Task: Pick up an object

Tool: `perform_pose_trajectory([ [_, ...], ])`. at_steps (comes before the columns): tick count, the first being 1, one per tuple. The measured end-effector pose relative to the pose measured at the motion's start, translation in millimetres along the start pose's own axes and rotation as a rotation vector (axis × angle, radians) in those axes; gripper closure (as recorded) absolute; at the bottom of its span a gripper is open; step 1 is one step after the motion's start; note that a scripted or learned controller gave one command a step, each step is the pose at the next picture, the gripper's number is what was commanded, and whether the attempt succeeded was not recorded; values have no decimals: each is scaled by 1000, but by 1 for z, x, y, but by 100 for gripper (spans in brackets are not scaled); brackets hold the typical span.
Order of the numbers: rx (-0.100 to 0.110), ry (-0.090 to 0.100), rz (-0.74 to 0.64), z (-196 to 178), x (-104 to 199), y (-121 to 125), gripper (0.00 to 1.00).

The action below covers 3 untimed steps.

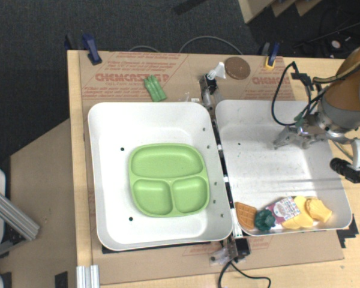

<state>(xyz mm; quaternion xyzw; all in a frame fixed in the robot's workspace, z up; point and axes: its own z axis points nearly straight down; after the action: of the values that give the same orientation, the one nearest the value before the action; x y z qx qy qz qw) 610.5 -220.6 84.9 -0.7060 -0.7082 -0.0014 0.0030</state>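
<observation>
My gripper (290, 138) sits in the upper part of the right bin (252, 161), toward the right of the frame, and I cannot tell from this slanted view whether it is parted or closed — nothing shows between its tips. What I am after lies below it in the picture: a small heap of things packed into the bin's lower right corner. So the coming move runs down the frame and slightly right, across bare white floor.

The heap stretches left to right along the bin's bottom wall. At its left end is a brown waffle-like piece (245, 214), then a dark green lump (264, 220) touching it, then a pink-and-white packet (285, 208), and at the right end some yellow pieces (312, 212). They press against one another, so singling one out looks awkward; the waffle piece at the open left end seems, to my judgement, the easiest to reach.

The left bin (102, 161) holds a green divided tray (168, 179) lying flat in its middle — three compartments.
</observation>
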Motion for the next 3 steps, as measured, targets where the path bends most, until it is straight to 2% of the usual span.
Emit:
perform_pose_trajectory([
  [3,-3,-2,0,-1,0,-6,0],
])
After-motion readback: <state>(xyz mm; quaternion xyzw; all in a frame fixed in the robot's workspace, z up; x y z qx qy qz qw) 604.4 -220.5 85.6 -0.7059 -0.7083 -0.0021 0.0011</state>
